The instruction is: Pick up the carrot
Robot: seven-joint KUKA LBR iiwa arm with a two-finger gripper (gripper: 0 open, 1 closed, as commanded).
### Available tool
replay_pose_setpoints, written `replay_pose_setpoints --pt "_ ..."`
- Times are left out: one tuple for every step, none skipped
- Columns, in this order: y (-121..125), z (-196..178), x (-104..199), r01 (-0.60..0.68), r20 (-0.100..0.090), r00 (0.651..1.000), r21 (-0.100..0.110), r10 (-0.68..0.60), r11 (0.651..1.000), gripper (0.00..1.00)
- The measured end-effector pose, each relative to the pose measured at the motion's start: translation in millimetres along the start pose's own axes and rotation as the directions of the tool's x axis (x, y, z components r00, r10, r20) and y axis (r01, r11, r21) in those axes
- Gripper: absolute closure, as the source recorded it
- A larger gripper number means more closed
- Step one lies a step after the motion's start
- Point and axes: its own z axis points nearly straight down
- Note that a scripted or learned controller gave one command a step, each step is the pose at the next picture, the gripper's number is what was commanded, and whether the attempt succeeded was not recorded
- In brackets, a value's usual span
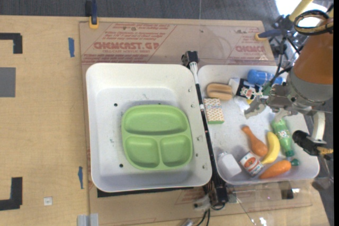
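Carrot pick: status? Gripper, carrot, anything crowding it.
Gripper over right bin's upper part, nothing visibly held. Carrot flat at bin's near edge, untouched. Banana and can crowd it.

The divided plate (156,136) lies in the left bin (100,82); the carrot (275,169) lies in the right bin's (228,74) near corner, beside the banana (272,146)

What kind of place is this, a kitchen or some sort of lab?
Most likely a robotics lab bench, not a kitchen: two white bins clamped on a board, toy food such as a carrot and a banana, and a robot arm reaching in.
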Motion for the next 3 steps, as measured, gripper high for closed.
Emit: replay_pose_setpoints --pt "-50.1 3.2 1.2 0.466 0.002 0.885 0.000 -0.466 0.885 0.00" --pt "-13.6 90.2 29.2 0.323 0.011 0.946 -0.019 -0.323 0.946 0.00" --pt "33.0 -10.4 86.3 0.252 0.004 0.968 -0.017 -0.252 0.968 0.00"
